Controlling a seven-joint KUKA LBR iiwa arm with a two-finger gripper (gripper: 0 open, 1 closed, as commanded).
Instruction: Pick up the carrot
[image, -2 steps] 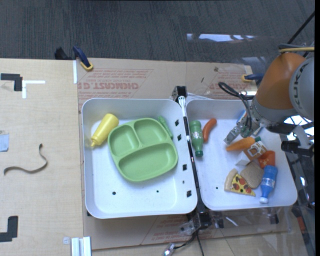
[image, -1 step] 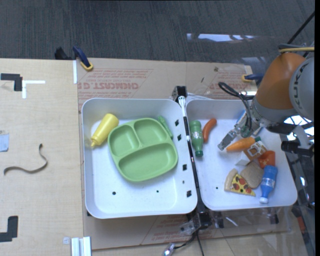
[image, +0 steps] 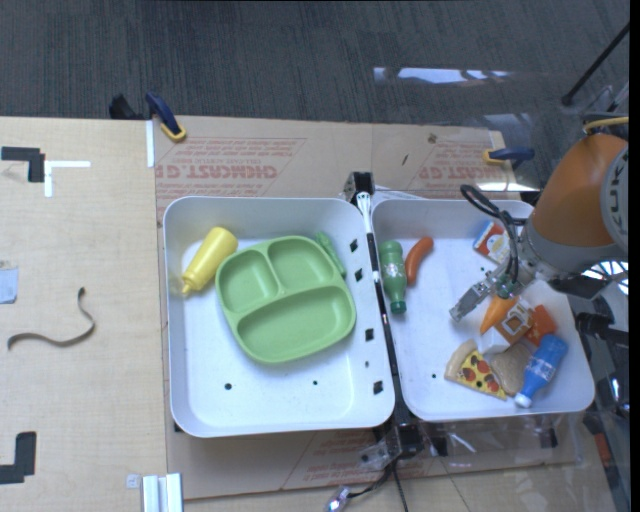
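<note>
The orange carrot (image: 494, 317) lies in the right bin (image: 440, 400), towards its right side. My gripper (image: 488, 313) is low over it and open. One grey finger (image: 466, 303) rests to the carrot's left and the other sits at its right. The carrot is between them, partly hidden by the wrist, and still rests on the bin floor.
The right bin also holds a green bottle (image: 392, 276), a red-orange sausage-like piece (image: 417, 256), a pizza slice (image: 476, 370), a blue bottle (image: 540, 369) and another orange item (image: 541, 321). In the left bin (image: 200, 400) are a green divided plate (image: 286, 298) and a yellow bottle (image: 207, 259).
</note>
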